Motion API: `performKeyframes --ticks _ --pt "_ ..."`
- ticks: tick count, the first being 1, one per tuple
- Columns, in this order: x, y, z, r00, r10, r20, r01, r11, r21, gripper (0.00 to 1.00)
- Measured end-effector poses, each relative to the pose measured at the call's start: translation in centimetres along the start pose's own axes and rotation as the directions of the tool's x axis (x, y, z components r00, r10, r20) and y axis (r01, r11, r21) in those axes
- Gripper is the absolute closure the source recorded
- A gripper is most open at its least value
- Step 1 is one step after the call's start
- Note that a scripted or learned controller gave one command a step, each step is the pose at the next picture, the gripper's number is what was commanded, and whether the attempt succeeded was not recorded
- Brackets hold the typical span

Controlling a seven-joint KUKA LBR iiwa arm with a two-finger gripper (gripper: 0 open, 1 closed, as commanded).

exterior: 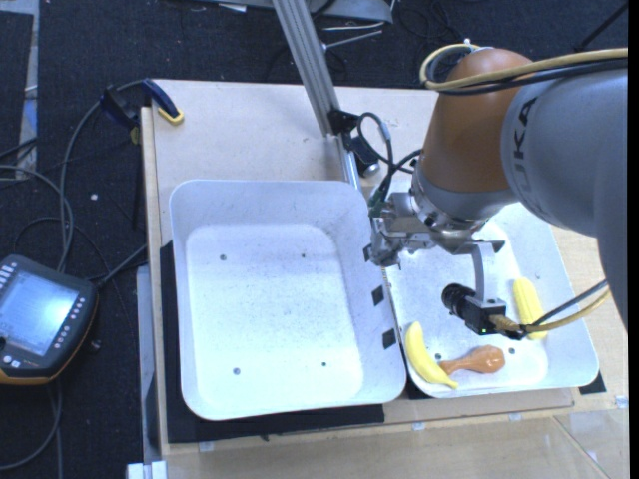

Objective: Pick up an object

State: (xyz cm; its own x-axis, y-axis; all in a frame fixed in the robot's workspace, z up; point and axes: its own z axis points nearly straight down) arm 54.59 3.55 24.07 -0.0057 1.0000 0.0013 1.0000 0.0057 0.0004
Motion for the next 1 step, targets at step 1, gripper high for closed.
performKeyframes --ticks 1 --pt "4.62 -1.36 1.13 1.000 0.002 0.001 -0.002 1.000 0.001 1.00"
